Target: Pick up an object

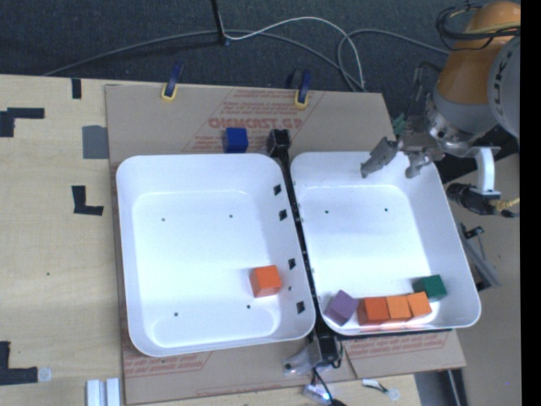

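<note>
Orange small rigid block [265,281] looks light, non-fragile; grip across opposite flat faces. It sits well below-left of two-finger gripper [391,167], whose fingers stand spread wide, holding nothing.

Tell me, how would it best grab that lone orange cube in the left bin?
Probably from straight above, fingers closing on two opposite flat sides of the orange cube. It sits alone on the left bin floor, free on every side. The gripper hangs open over the right bin.

A robotics lab: taped bench [51,227], clamped cardboard [254,117], loose cables [279,30].
</note>
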Available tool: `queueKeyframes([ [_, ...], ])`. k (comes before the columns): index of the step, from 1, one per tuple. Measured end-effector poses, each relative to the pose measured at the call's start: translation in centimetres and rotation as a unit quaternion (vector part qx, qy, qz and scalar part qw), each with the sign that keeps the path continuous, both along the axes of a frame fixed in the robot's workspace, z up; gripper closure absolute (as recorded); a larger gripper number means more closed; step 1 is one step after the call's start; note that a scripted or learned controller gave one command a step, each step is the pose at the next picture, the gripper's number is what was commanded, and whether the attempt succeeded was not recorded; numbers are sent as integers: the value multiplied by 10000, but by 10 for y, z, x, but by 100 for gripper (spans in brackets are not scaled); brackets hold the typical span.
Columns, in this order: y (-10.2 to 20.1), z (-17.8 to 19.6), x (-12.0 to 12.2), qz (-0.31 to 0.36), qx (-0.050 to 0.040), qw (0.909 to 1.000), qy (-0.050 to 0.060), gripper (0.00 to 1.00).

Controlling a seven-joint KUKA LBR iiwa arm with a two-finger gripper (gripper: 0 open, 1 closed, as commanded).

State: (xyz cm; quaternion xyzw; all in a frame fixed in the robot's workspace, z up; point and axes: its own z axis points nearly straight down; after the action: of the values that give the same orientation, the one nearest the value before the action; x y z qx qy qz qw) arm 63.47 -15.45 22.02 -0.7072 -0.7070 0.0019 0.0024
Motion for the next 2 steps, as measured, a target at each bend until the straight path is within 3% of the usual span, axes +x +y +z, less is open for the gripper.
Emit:
queueKeyframes([
  [1,0,3,1,3,-4,10000,-29,0],
  [2,1,-57,8,5,0,10000,-3,0],
])
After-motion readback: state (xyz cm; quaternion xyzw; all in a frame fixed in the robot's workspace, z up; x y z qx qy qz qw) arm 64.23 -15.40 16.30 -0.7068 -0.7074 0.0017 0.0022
